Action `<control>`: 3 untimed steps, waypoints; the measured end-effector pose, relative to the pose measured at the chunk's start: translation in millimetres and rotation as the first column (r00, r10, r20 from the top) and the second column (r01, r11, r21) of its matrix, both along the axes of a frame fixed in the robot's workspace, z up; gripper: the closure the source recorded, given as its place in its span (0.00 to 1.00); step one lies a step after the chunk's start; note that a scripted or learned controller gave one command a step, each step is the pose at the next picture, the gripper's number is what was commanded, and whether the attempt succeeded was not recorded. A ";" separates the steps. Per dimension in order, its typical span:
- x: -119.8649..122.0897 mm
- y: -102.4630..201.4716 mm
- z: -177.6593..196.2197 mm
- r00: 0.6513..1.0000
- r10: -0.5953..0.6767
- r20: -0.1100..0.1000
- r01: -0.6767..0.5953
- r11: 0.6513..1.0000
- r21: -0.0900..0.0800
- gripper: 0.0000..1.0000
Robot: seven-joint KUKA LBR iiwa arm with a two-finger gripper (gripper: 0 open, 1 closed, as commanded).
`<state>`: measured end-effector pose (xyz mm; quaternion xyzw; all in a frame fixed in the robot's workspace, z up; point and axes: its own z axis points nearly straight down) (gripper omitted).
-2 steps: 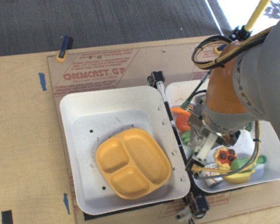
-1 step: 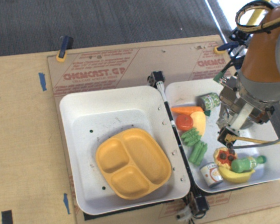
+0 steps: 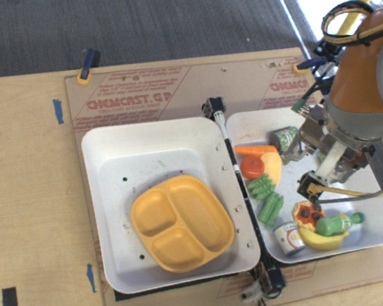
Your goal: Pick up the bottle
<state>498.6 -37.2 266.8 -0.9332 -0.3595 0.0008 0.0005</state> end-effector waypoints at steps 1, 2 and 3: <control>-7.4 45.0 -82.8 0.995 -0.098 -0.003 0.098 0.995 0.001 0.00; -7.0 45.2 -72.9 0.995 -0.097 -0.004 0.097 0.995 0.001 1.00; -7.1 45.3 -73.0 0.995 -0.097 -0.004 0.097 0.995 0.001 0.00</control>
